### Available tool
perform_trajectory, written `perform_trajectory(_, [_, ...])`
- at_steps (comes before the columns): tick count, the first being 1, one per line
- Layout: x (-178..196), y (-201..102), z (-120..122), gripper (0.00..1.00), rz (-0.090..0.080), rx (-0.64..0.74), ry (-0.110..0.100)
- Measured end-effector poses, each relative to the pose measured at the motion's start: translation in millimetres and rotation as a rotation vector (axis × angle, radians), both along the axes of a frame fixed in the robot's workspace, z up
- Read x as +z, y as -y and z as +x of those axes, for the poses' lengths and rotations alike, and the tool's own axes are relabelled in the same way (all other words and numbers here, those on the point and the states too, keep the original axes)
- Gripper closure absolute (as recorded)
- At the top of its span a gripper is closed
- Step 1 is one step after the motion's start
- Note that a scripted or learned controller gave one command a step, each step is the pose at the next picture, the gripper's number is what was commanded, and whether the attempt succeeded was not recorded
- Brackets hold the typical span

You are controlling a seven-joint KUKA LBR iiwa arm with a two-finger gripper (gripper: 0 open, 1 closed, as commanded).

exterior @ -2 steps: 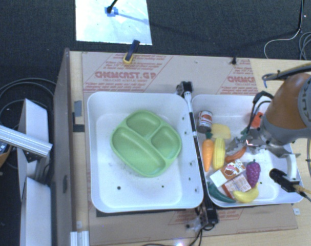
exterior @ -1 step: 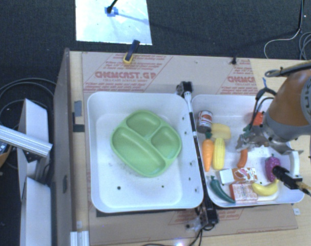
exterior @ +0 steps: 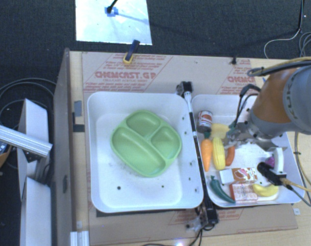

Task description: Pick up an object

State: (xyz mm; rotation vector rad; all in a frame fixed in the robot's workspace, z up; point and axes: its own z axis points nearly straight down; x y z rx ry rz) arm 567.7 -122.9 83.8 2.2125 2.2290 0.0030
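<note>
A: While the arm hangs low over the right bin (exterior: 297,188), the gripper (exterior: 236,135) sits right at the toy pile, just at three o'clock of the yellow corn (exterior: 218,153) and orange carrot (exterior: 206,154).

B: Is it clamped on anything?

A: I cannot tell; the wrist hides that from up here. Nothing visibly sits in its grasp.

B: What's within reach?

A: A small can (exterior: 205,120) at eleven o'clock of the gripper, a second carrot (exterior: 230,155) directly at six, cartons (exterior: 239,176) and a banana (exterior: 266,190) further toward five. The green plate (exterior: 146,143) lies alone in the left bin (exterior: 101,188), off at nine o'clock.

B: Best approach?

A: I'd judge it should commit to one piece, centre over it, and drop straight. These toys touch each other, so a skewed close could squirt the target aside.
</note>
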Motion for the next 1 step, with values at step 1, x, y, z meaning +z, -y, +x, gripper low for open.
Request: perform_trajectory(1, [107.2, -71.7, 29.1, 1.0, 0.001, 0.005, 0.01])
